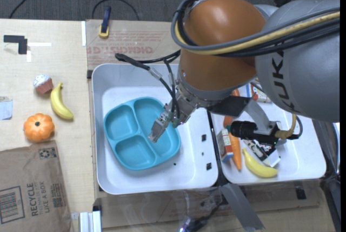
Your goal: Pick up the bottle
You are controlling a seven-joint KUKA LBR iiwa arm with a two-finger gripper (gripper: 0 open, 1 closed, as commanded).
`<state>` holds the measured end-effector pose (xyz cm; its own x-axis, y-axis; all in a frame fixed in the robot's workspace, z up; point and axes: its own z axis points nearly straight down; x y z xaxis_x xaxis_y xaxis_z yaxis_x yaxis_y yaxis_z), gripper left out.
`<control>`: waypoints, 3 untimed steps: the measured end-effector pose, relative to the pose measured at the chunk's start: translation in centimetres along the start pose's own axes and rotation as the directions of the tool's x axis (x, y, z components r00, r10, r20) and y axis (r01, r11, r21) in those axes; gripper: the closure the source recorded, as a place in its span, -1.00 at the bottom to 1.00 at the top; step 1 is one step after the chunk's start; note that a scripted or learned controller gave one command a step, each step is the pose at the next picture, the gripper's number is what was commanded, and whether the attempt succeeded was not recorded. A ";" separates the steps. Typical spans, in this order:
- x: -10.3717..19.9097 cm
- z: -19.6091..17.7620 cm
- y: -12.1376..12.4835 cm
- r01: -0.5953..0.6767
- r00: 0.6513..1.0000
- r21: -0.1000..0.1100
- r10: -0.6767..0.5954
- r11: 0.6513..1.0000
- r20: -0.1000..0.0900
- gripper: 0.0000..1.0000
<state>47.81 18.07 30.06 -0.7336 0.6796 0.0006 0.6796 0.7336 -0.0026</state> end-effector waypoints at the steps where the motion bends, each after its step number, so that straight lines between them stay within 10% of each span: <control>1: -10.3 19.2 2.4 -0.208 0.978 0.001 0.208 0.978 -0.001 -1.00; 2: -10.8 18.8 1.8 -0.219 0.976 0.011 0.219 0.976 0.002 1.00; 3: -8.7 16.6 2.4 -0.512 0.859 0.008 0.512 0.859 0.019 1.00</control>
